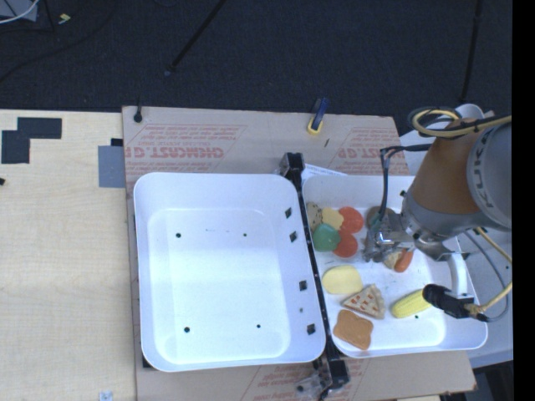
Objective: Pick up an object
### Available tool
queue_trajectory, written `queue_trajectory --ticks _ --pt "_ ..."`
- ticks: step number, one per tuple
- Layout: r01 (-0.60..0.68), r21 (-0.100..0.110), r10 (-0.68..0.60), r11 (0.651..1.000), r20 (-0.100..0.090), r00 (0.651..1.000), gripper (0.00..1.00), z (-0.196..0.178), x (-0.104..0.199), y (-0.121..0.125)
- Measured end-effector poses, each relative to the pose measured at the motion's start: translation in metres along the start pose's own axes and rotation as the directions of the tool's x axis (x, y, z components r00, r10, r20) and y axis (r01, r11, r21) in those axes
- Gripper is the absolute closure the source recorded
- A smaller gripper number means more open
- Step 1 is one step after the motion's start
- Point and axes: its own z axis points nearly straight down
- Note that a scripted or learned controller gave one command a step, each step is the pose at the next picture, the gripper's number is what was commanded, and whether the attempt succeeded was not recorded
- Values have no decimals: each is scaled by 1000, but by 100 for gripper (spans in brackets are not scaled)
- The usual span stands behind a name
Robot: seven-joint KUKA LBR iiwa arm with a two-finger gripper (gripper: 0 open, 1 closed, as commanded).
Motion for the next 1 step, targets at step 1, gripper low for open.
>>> queue_trajectory --ticks 1 --pt "-1 1 1 1000 0 1000 100 38 13 -52"
